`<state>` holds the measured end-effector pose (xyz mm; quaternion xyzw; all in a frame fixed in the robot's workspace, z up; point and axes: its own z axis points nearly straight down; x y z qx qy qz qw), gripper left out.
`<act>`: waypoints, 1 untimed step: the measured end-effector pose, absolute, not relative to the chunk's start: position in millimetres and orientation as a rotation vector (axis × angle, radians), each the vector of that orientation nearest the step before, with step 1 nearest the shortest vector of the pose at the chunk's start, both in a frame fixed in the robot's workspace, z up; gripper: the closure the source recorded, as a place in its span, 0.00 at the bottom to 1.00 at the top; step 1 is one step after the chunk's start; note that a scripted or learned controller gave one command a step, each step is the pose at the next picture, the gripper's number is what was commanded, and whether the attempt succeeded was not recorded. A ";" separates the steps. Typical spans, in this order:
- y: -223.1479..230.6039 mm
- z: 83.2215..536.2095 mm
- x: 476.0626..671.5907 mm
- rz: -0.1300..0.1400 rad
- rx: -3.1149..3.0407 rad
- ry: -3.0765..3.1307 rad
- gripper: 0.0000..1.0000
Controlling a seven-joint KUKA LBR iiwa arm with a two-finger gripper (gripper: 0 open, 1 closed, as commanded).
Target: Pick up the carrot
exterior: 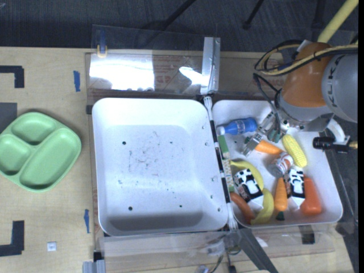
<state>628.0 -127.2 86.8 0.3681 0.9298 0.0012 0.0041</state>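
An orange carrot lies in the right bin, just left of a yellow corn cob. My gripper hangs low over the bin's upper middle, directly above and to the left of this carrot, with its tip by the carrot's left end. A second small carrot lies lower in the bin, between a banana and a black-and-white cow-patterned toy. A thicker orange piece lies at the bin's lower right. The arm's orange band sits above the bin's upper right corner.
A blue bottle lies left of the gripper. A small can and another cow-patterned toy crowd the bin's middle. The left bin adjoins it. A green divided plate rests on the bench at far left.
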 end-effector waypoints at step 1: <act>-127.3 99.5 630.6 0.009 1.152 2.904 1.00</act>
